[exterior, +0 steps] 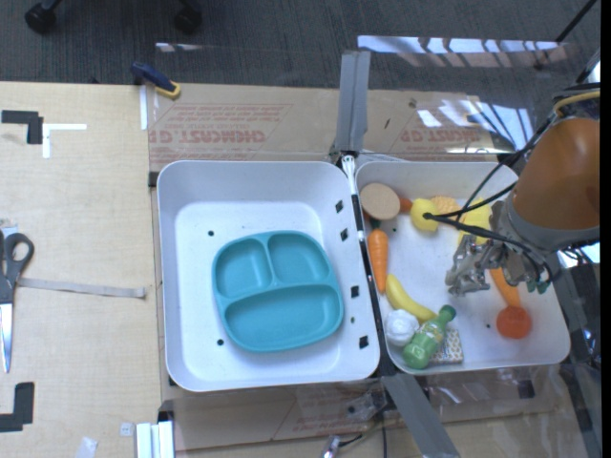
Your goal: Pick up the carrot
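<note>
On the counter (76,208), the right bin (535,351) holds the carrot (379,259) at nine o'clock: likely light, rigid, smooth; grip mid-body. The end effector (468,273): state unclear.

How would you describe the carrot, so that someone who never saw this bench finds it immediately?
Look in the right white bin, along its left wall beside the bin with the blue plate. The carrot lies there, below the round tan disc and above the banana. It alone is long, orange and tapering.
</note>
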{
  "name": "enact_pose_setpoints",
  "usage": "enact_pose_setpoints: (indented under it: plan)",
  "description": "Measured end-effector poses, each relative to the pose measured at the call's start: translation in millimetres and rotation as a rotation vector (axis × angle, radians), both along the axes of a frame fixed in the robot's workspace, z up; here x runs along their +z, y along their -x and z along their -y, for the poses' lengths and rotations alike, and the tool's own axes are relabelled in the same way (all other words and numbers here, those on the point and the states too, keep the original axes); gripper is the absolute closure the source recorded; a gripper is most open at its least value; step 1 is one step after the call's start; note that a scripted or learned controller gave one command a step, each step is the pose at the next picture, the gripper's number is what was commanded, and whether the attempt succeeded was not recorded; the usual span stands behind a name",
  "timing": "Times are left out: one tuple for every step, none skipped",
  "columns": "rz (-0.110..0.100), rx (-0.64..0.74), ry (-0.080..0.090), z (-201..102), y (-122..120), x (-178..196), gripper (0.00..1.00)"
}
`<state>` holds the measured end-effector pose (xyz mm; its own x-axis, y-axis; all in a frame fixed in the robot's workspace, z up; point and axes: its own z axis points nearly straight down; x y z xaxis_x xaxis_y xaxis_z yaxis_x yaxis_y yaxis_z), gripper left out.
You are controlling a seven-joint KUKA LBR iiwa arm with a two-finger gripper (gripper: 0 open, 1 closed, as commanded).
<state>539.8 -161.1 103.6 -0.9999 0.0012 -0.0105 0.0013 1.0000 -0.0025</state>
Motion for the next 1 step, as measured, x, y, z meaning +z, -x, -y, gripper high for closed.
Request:
enact_pose_setpoints:
  plan:
    - [-0.004,0.133,-0.001,-6.6,12.6,147.4,1.0]
